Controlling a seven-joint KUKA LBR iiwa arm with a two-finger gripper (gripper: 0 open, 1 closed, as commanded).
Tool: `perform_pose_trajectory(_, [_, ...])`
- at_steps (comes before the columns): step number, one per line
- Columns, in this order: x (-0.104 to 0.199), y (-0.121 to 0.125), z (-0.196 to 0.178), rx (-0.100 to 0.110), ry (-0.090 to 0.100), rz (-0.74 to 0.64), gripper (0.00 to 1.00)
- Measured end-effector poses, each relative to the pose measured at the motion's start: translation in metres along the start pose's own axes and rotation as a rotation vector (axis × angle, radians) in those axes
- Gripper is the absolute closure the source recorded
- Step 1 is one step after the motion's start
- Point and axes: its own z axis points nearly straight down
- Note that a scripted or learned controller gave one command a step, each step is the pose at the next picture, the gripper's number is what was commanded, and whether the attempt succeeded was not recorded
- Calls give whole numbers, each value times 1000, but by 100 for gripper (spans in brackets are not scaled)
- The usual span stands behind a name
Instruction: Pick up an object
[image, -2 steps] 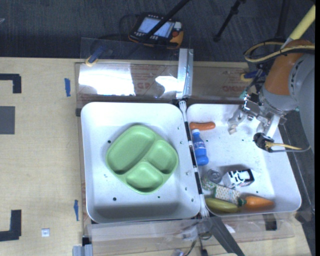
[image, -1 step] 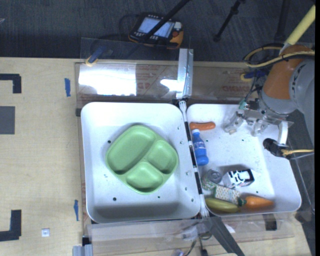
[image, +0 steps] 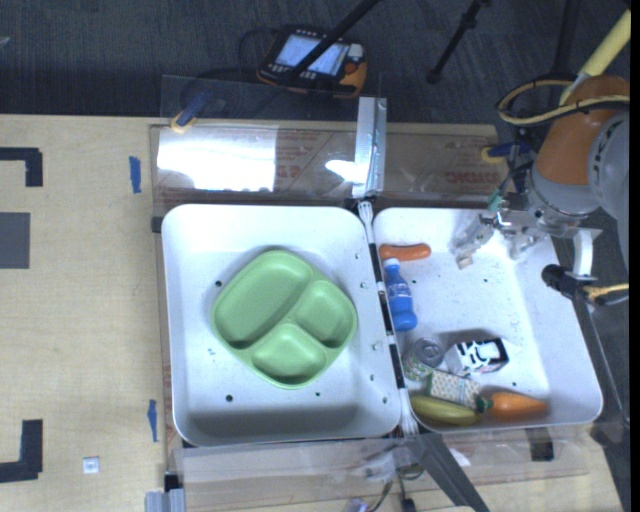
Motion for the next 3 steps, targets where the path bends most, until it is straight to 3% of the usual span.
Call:
perform_pose_trajectory(1, [0,0,0,0,0,0,0])
perform_pose_trajectory(2, [1,-6,8,-3,4,124,0])
perform_pose_trajectory(3, [18,-3,10,1,-4,274,0])
